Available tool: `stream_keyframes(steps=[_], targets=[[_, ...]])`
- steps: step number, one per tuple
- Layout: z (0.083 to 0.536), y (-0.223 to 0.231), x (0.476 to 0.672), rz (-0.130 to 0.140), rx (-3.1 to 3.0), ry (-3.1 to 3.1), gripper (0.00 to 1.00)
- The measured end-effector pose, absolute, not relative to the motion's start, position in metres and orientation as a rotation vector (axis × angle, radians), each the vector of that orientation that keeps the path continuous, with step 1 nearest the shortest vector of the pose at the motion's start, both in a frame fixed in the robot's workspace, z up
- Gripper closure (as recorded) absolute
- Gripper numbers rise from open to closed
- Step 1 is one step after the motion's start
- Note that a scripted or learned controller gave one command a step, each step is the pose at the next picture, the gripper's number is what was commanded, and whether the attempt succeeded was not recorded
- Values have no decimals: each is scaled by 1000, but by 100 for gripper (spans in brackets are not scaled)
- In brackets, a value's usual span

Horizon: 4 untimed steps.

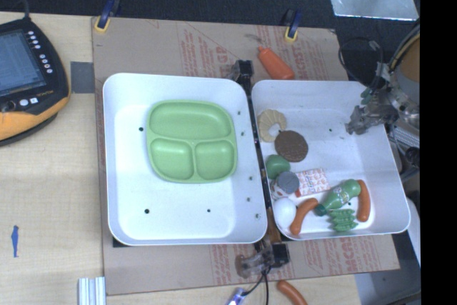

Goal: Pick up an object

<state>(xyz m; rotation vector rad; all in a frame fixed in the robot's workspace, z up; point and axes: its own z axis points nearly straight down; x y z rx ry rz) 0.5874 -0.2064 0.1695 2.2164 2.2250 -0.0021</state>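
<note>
Gripper (pixel 359 121) hovers low over the bare upper right of the right bin (pixel 325 98), nothing visible between its fingers; whether they are parted cannot be told. Toy food crowds that bin's lower left, a brown disc (pixel 291 146) nearest, well apart.

At the right edge, the gripper (pixel 359 119) is a small grey metal assembly of dull angular parts, with a curved orange-and-pale section of the arm (pixel 407 61) above it.
</note>
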Motion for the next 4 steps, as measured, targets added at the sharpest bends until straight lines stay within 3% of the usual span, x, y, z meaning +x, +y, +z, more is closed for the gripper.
stream_keyframes(steps=[1,2,3,4], targets=[[179,-207,587,-5,2215,2230,100],[179,-207,587,-5,2215,2230,0],[184,-117,516,-4,2216,2231,0],[120,-116,489,-1,2219,2226,0]])
